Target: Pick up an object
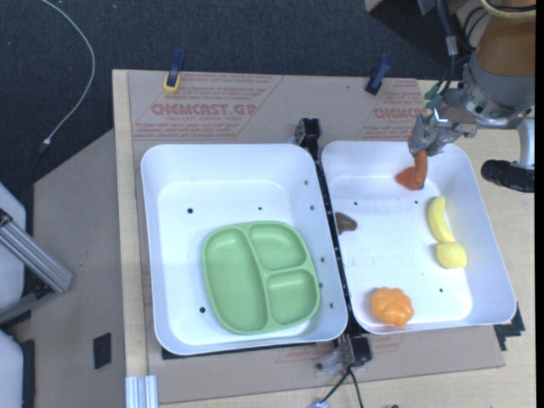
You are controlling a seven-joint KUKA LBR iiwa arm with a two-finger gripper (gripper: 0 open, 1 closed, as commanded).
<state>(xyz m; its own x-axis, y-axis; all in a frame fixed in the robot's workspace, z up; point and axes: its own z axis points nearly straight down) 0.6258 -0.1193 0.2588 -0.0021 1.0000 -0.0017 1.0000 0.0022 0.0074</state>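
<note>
You see the brown cardboard-covered table point(255, 109) carrying two shallow white plastic bins; the left bin point(170, 177) holds a green three-compartment tray point(259, 274). In the right bin point(484, 304), your tool point(422, 153) grips an orange carrot-shaped toy point(414, 175) near the far wall, with open floor toward the yellow banana point(438, 219), round orange fruit point(391, 306), lemon point(450, 255)

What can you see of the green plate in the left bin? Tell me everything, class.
The green plate is pale green, plastic-looking, with rounded corners and three compartments: one long one on the left and two smaller ones on the right. It lies flat and slightly turned on the floor of the left bin, toward that bin's near side. Its compartments hold nothing, and only the bin touches it.
</note>
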